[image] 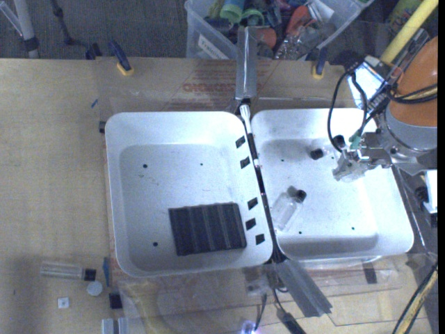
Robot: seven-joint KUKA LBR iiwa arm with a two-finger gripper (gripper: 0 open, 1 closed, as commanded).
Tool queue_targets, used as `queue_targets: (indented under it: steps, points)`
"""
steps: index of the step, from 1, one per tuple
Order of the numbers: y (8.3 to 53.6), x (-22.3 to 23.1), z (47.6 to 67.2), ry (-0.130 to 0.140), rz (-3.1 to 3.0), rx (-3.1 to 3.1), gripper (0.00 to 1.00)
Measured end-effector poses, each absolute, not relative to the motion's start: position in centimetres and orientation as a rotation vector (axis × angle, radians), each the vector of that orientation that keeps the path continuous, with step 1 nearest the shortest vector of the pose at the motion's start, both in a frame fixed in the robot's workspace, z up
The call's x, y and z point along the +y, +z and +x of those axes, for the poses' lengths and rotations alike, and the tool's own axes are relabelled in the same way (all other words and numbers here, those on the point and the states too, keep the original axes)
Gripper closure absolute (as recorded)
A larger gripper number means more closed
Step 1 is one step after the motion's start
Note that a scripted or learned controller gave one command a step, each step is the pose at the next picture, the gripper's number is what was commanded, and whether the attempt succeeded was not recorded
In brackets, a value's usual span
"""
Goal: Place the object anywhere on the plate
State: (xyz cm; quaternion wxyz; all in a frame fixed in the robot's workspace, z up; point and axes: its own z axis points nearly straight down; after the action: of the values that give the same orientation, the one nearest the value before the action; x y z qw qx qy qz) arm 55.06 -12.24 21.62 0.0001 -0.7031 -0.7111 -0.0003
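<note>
A dark ridged rectangular plate [207, 228] lies flat in the left bin [139, 134], toward its front. In the right bin [389, 235], a small clear vial with a black cap [286, 207] lies on its side near the left wall. A small black piece [316, 153] sits further back in that bin. My gripper [345, 170] hangs over the right bin's back right part, to the right of the black piece and well apart from the vial. Nothing visible is held in it.
A metal bar [243, 68] and a strip with black tabs [250, 186] divide the bins. A clear tub of colourful tools [278, 9] stands at the back. Loose vials and caps [66, 271] lie on the bench front left. Black cables [334, 117] loop above the right bin.
</note>
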Motion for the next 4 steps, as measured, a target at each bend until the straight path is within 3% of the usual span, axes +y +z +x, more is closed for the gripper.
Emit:
queue_targets:
  steps: [1, 2, 3, 4]
  points:
    - [19.4, -4.1, 59.2, 0.003, -2.772, -1.477, 1.0]
    - [21.7, 1.5, 66.6, 0.005, -2.982, -0.987, 1.0]
    - [27.0, 6.0, 65.9, -0.003, -3.116, -0.402, 1.0]
    - [37.5, 3.4, 63.5, 0.006, -2.891, -1.226, 1.0]
